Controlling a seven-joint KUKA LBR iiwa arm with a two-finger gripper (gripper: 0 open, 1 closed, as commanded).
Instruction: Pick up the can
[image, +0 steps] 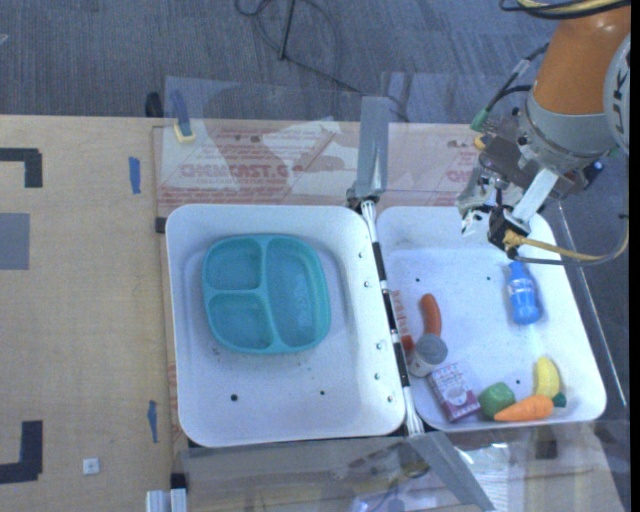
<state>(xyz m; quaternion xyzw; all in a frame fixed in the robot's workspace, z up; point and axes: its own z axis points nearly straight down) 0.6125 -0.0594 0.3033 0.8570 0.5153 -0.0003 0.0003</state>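
Observation:
The can (431, 352) is small and grey, lying near the left wall of the right bin (590, 330), just below an orange-red sausage (431, 313). My gripper (485, 220) hangs over the far side of the right bin, up and to the right of the can and well apart from it. Its fingers are spread, with nothing between them.
A blue bottle (522, 298) lies right of centre in the right bin. At the near side sit a maroon box (455, 389), a green piece (495, 399), a carrot (525, 408) and a banana (546, 377). The left bin (190, 400) holds a teal divided plate (267, 292).

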